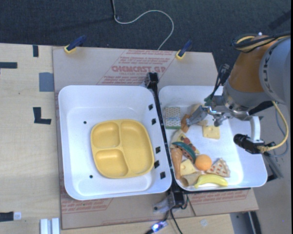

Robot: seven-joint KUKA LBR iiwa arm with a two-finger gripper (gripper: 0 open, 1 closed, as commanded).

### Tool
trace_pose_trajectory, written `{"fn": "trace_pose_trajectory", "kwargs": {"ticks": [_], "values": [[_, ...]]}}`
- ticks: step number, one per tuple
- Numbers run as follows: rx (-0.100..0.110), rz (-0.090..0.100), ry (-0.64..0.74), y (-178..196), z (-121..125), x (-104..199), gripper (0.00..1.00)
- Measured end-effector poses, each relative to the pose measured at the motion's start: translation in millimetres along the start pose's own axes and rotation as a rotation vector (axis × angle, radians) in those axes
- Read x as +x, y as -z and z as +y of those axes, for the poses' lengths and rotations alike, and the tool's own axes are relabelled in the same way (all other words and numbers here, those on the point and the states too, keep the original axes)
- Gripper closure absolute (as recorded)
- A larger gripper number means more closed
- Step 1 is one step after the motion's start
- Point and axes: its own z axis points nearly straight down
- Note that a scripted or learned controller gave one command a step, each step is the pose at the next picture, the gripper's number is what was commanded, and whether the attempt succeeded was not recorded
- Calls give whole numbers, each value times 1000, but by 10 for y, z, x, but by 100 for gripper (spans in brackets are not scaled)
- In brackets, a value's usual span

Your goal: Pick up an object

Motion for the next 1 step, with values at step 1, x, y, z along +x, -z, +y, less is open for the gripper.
{"fn": "trace_pose_trajectory", "kwargs": {"ticks": [1], "values": [[1,0,0,-444,14,35,0]]}}
